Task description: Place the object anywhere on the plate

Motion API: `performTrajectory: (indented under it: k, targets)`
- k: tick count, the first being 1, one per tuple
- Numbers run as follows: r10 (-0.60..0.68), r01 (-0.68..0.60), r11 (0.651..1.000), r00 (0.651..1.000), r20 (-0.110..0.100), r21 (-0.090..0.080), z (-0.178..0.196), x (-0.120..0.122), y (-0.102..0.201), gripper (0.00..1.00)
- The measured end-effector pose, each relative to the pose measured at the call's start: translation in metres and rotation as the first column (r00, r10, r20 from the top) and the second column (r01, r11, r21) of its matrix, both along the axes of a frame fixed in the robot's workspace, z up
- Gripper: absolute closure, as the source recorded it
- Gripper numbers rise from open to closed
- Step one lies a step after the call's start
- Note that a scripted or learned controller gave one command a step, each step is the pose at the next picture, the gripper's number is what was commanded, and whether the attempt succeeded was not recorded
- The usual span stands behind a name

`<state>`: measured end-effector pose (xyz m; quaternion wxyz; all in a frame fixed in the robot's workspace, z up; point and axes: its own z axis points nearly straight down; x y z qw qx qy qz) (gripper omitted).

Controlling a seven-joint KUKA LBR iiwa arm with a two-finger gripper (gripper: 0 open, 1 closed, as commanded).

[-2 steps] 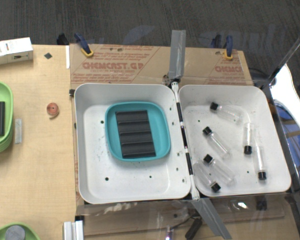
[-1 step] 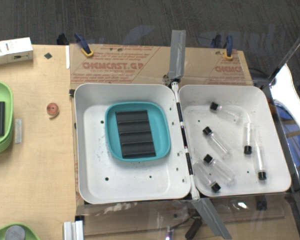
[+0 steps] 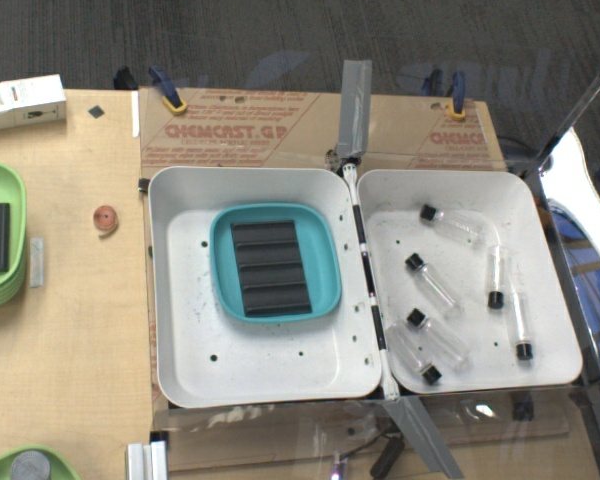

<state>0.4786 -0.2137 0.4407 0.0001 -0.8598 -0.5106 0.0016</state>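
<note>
A teal square plate (image 3: 325, 268) lies in the left white bin (image 3: 180, 348), with a dark ribbed insert (image 3: 270, 265) on its middle. The right white bin (image 3: 550, 358) holds several clear vials with black caps. One vial (image 3: 450, 223) lies at the top, one (image 3: 430, 281) near the middle. A long one (image 3: 521, 323) rests by the right wall, and two more (image 3: 432, 343) lie near the front.
Brown cardboard (image 3: 240, 128) lies behind the bins, held by blue clamps (image 3: 166, 88). A green tray (image 3: 5, 233) sits at the left edge of the wooden bench, with a small pink disc (image 3: 104, 218) beside it. A grey post (image 3: 355, 108) rises between the bins.
</note>
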Motion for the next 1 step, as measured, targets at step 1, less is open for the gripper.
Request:
performTrajectory:
  k: [1]
  targets:
    - [-0.074,0.074,0.997,0.997,0.001,0.0,0.0005,-0.0006,-0.0015,0.0]
